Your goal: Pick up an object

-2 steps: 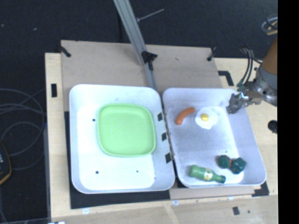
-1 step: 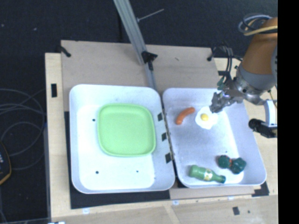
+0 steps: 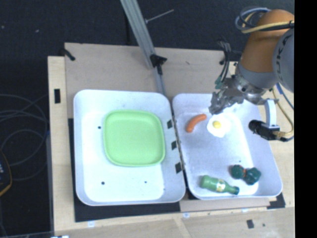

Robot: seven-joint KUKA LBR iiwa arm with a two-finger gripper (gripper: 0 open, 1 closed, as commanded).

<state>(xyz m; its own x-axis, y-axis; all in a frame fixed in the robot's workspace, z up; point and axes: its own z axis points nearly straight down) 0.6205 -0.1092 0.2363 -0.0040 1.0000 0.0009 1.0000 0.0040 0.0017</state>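
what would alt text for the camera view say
The gripper hangs over the right bin, just above a fried egg beside a sausage. A green bottle and teal toy lie nearer; the left bin holds a green plate.

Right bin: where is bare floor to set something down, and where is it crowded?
In the right white bin, bare floor lies in the middle, between the orange sausage and fried egg above and the green bottle and dark green toy below. The top is crowded, with the gripper over the egg. The left bin holds a green square plate.
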